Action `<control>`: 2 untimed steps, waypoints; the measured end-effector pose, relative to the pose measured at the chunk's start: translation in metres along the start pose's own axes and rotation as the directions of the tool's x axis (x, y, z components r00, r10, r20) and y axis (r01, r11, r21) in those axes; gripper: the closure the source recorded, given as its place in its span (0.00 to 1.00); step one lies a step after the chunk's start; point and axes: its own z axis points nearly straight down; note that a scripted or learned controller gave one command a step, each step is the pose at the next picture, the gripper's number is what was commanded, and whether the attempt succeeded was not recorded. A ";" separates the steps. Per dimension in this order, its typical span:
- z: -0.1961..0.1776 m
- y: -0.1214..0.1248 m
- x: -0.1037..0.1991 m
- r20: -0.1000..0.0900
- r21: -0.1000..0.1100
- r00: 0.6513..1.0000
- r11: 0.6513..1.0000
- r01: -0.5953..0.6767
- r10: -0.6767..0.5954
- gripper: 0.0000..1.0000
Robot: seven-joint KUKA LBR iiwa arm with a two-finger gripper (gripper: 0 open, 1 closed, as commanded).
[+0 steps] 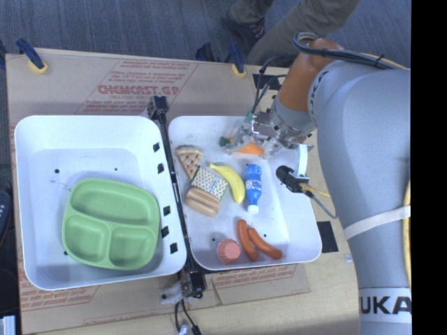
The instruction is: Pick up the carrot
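Note:
The orange carrot (pixel 248 149) lies at the back of the right bin (pixel 300 236), partly covered by the gripper. My gripper (pixel 260 134) is low over the carrot's far end and appears to touch it. The grey arm reaches in from the right, with its orange band above the wrist. A small green piece (pixel 225 142) shows just left of the gripper.
Also in the right bin are a banana (pixel 235 180), a blue bottle (pixel 252 187), a waffle slice (pixel 188 160), a checkered block (pixel 208 181), a bun (pixel 201 201), two sausages (pixel 257 243) and a pink round (pixel 228 250). The left bin (pixel 42 138) holds a green divided plate (pixel 112 223).

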 end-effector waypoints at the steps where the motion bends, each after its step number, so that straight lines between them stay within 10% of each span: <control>1: -0.009 -0.002 0.003 -0.005 0.014 1.000 1.000 0.006 -0.006 1.00; 2: -0.008 -0.002 0.003 -0.005 0.017 1.000 1.000 0.007 -0.007 0.00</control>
